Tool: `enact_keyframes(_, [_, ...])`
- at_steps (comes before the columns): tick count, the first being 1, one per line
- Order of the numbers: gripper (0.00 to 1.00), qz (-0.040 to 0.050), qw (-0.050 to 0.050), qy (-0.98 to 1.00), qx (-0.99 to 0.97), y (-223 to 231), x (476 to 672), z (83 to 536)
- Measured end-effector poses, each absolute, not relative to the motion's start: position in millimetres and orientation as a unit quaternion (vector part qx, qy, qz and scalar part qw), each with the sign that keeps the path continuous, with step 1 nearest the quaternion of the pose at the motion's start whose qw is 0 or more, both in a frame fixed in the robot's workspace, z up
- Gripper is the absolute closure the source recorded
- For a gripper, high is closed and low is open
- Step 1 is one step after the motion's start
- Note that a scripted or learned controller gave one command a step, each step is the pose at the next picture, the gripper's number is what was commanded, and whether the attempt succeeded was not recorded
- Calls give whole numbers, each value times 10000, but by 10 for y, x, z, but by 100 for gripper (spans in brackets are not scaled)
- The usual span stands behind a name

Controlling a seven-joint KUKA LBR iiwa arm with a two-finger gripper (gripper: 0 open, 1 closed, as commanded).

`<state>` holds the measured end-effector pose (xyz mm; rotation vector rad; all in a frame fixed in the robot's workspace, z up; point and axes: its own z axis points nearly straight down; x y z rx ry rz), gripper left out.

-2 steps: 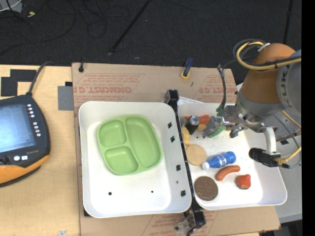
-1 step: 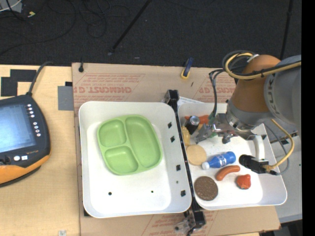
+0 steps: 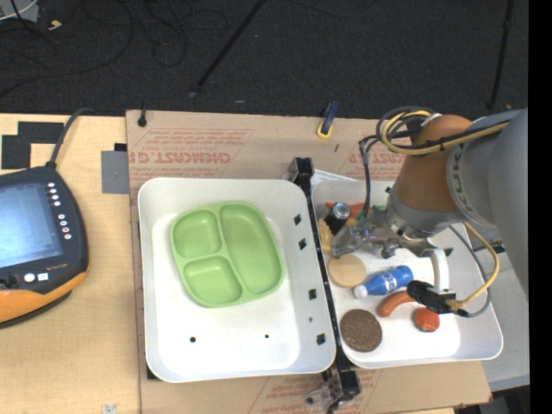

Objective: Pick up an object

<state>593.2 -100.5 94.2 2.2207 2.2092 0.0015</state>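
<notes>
The arm's orange band and grey wrist hang over the right bin [image 3: 483, 339]. My gripper [image 3: 347, 234] reaches down into that bin's upper left part, among small items near a silver-topped object [image 3: 340, 210]. Just below it lie a tan round disc [image 3: 348, 272], a blue bottle [image 3: 387, 281] on its side, a red-orange sausage-shaped piece [image 3: 396, 304], a small red ball [image 3: 426, 319] and a brown round disc [image 3: 360, 329]. The gripper's fingers are hidden in the clutter.
The left bin [image 3: 164, 317] holds a green divided plate [image 3: 227, 253]. A black divider runs between the two bins. A tablet-like pendant [image 3: 34, 235] lies on the bench at far left. Cables loop around the wrist over the right bin.
</notes>
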Motion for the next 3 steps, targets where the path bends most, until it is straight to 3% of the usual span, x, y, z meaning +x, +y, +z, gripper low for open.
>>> enact_keyframes(1, [100,32,29,7033,7109,-997,5934,1045])
enact_keyframes(3, [100,7,9,7072,7070,-952,5990,2093])
